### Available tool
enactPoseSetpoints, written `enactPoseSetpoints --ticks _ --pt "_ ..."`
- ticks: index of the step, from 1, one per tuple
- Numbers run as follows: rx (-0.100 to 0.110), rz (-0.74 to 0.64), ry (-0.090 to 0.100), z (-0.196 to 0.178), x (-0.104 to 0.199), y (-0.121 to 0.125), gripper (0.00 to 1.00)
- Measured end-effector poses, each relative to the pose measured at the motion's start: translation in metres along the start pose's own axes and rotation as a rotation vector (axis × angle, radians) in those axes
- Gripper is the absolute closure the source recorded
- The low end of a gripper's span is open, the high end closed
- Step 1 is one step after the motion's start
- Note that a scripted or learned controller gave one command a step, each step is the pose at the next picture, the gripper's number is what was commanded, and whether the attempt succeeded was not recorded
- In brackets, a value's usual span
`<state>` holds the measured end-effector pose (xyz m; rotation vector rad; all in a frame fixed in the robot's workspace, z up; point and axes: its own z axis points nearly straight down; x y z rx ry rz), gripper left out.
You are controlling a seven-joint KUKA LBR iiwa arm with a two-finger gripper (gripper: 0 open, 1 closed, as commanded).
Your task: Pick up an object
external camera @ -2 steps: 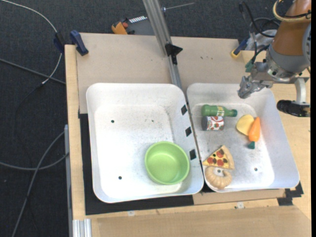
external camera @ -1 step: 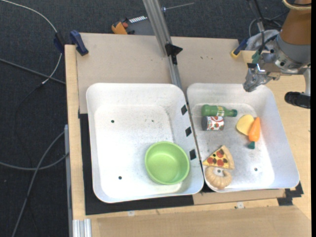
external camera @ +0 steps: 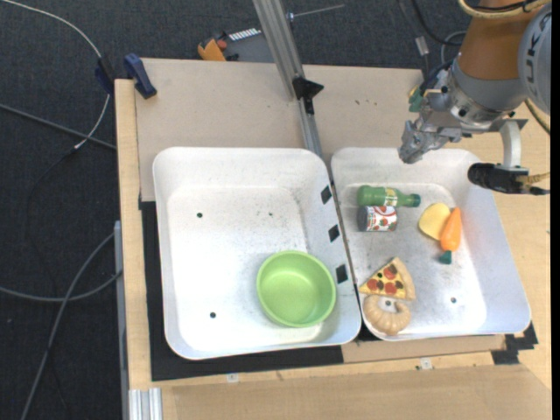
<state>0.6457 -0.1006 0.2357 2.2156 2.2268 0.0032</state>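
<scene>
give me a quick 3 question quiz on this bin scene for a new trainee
1. True or false: the green bowl lies in the left bin.
2. Which lies nearest the front rim of the right bin? A) green bottle B) carrot C) donut
3. Fill in: the gripper hangs over the right bin's ____ rim.

Key: 1 true. 2 C; the donut sits just in front of the pizza slice. 3 back.

A bowl [external camera: 296,288] sits in the left bin [external camera: 188,191]. In the right bin [external camera: 499,278], a bottle [external camera: 388,198] lies behind a can [external camera: 381,219], a carrot [external camera: 450,229] to their right, and a pizza slice [external camera: 389,281] behind a doughnut [external camera: 387,314] at the front.
</scene>
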Motion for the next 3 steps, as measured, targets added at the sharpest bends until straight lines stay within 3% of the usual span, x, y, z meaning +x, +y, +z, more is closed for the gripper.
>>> enactPoseSetpoints --ticks 2,3 --pt "0.002 0.0 0.0 0.015 0.102 -0.013 1.0" --pt "0.0 0.0 0.0 0.003 0.154 -0.014 1.0"
